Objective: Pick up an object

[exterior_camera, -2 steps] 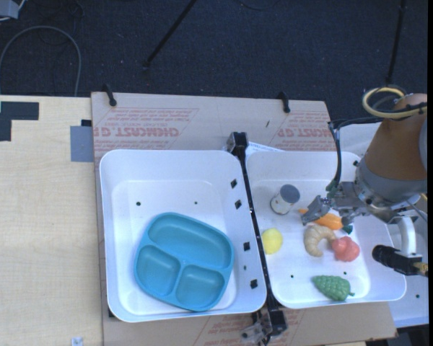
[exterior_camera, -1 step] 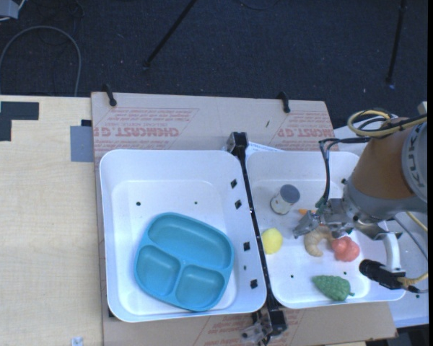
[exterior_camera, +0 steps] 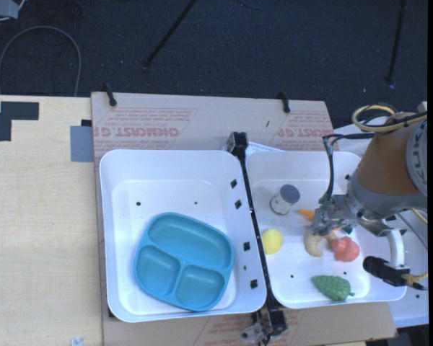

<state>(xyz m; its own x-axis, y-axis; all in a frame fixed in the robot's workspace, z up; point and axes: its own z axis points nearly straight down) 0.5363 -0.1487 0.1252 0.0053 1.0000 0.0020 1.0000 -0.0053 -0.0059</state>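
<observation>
The right bin [exterior_camera: 303,166] holds several small objects: a grey-topped cylinder [exterior_camera: 284,198], a yellow ball [exterior_camera: 272,241], a tan peanut-shaped piece [exterior_camera: 314,244], a small orange piece [exterior_camera: 306,212], a red-pink fruit [exterior_camera: 345,249] and a green bumpy object [exterior_camera: 332,287]. My gripper [exterior_camera: 326,224] reaches down from the right, low over the bin, right above the tan piece and beside the red-pink fruit. Whether anything sits between its fingers cannot be made out.
The left bin [exterior_camera: 130,171] holds a blue divided plate [exterior_camera: 183,260]. A black divider clip strip [exterior_camera: 249,229] runs between the bins. Cardboard [exterior_camera: 202,125] lies behind the bins, and cables hang by the arm [exterior_camera: 390,168] at the right.
</observation>
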